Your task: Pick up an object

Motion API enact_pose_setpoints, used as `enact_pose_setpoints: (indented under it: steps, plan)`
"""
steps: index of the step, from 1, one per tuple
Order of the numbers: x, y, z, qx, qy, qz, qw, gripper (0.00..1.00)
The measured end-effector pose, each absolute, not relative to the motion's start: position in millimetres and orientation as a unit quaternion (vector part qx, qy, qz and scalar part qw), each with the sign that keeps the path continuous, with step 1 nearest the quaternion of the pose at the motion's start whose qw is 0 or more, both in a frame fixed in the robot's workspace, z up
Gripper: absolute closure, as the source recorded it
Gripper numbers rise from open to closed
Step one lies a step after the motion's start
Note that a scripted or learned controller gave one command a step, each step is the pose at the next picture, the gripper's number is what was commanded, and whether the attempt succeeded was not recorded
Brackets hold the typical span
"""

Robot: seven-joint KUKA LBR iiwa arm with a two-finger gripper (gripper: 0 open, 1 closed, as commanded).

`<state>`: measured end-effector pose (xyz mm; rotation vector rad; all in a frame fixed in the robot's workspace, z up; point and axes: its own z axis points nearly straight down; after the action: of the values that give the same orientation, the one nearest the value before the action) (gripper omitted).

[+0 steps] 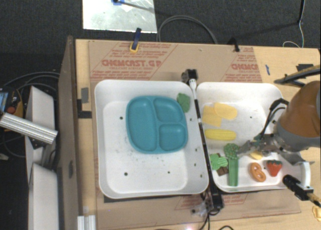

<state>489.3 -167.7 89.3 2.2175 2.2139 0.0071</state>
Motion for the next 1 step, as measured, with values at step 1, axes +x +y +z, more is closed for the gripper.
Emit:
enact_pose_setpoints:
  steps: [1]
  plan:
    - [490.8,-167.2,99.9,0.707,0.707,0.0036,0.006,1.00]
